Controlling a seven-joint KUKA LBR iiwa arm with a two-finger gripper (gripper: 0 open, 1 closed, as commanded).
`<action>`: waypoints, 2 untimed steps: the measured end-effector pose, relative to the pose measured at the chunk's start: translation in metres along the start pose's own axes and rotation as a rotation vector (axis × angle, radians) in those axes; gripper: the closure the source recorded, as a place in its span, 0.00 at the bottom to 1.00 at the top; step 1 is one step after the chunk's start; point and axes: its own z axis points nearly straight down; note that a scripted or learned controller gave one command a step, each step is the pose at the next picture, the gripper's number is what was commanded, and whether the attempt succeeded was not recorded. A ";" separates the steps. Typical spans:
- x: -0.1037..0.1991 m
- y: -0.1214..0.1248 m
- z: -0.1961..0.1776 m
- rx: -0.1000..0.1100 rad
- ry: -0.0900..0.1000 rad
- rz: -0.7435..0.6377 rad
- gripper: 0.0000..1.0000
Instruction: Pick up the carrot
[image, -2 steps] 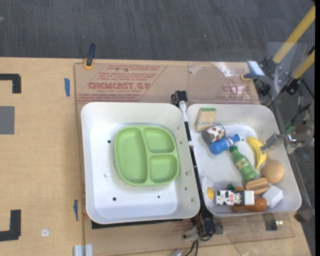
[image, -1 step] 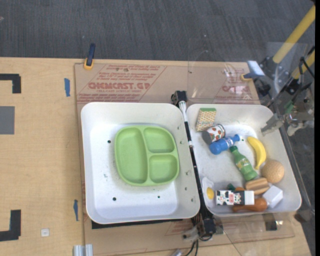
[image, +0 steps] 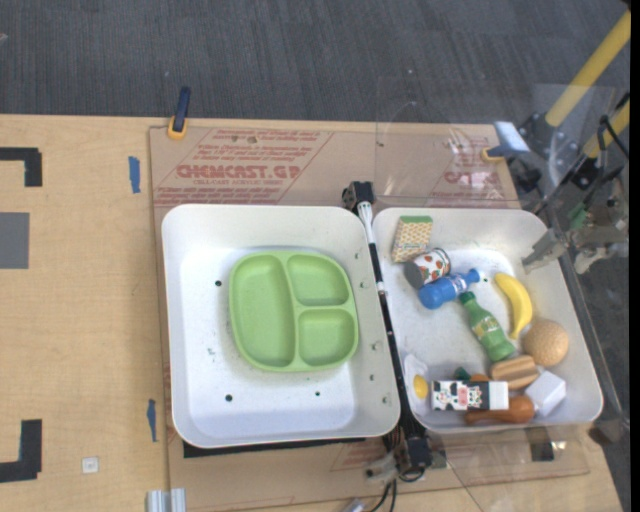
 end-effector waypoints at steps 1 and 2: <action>0.006 0.015 0.113 0.015 0.015 -0.180 0.00; 0.005 0.018 0.108 0.007 0.011 -0.180 0.00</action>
